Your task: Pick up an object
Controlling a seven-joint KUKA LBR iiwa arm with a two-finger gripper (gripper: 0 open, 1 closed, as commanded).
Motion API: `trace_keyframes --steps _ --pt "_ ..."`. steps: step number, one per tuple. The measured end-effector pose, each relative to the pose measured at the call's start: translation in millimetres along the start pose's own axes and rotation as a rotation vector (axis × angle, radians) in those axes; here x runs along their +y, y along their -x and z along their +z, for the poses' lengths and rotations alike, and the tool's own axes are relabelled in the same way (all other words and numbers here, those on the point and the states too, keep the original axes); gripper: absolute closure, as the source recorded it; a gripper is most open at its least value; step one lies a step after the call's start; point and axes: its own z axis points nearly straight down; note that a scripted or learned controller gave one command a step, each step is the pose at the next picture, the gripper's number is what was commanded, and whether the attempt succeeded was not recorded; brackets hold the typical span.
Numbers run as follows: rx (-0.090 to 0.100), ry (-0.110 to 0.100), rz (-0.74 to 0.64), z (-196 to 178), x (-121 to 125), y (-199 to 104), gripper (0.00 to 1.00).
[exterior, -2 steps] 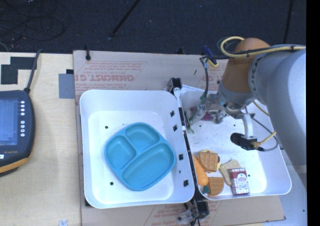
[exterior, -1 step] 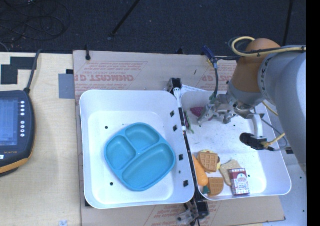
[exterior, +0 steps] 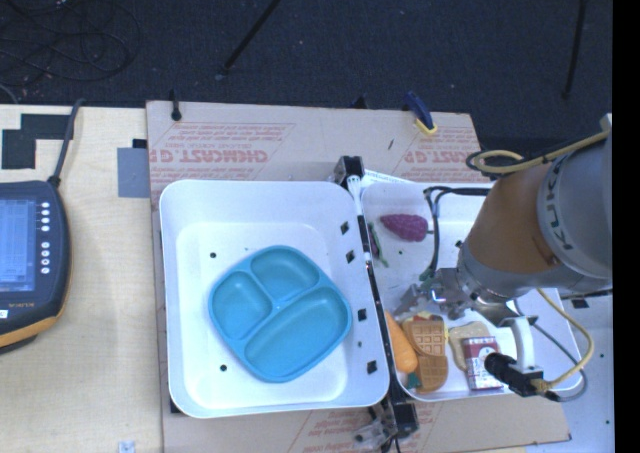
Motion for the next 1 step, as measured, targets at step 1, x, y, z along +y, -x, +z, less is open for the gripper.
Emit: trace_keyframes --steps 1 --pt "-0.004 0.014 -0.006 -1.4 112.5 1.1 0.00"
